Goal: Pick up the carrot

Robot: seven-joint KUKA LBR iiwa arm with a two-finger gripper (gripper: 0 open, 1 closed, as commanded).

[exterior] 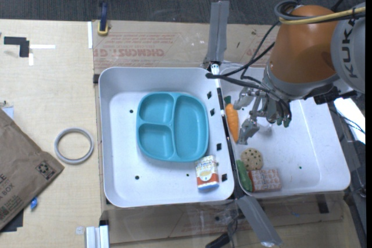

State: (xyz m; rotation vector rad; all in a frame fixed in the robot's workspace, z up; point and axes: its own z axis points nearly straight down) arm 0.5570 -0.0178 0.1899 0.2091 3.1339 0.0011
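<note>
Orange and grey fill my upper right, where the arm's (308, 46) bulky wrist housing covers much of the right bin's (325, 180) far end and hides where the tool (264, 119) mounts. From my seat the tool is a tangle of dark metal, cables and shadow; I cannot tell whether it is spread or pressed together, and I see nothing between its tips. A green thing (242, 174) at the near left corner of that bin is half tucked under the bin wall, too hidden for me to name.

My carrot (232, 121) lies in the right bin, along its left wall, lengthwise from far to near, close against the divider between the two bins. It sits just left of the tool, near it but apart as far as I can judge.

Reaching in from the right, the arm points its wrist down over the right bin. Nearer me lie a cookie (251, 156) and a pinkish wafer block (265, 180). A blue divided plate (173, 126) and a small carton (207, 173) occupy the left bin (116, 125).
</note>
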